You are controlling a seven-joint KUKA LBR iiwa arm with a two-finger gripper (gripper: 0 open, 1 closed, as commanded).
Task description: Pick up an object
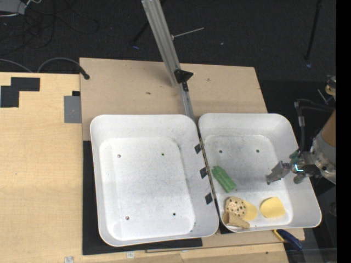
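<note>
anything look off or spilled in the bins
Nothing stands out. The green block, yellow piece and speckled cookie-like thing all lie inside the right bin, near its front. The gripper hovers beside them.

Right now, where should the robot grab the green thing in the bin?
Grab the green block across its narrow middle, coming straight down from above. It lies flat and slanted, alone on the right bin floor, with free space along both long sides for the gripper.

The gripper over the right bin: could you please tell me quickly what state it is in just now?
Gripper: above the right bin, nothing seen in it; open or shut cannot be told.
</note>
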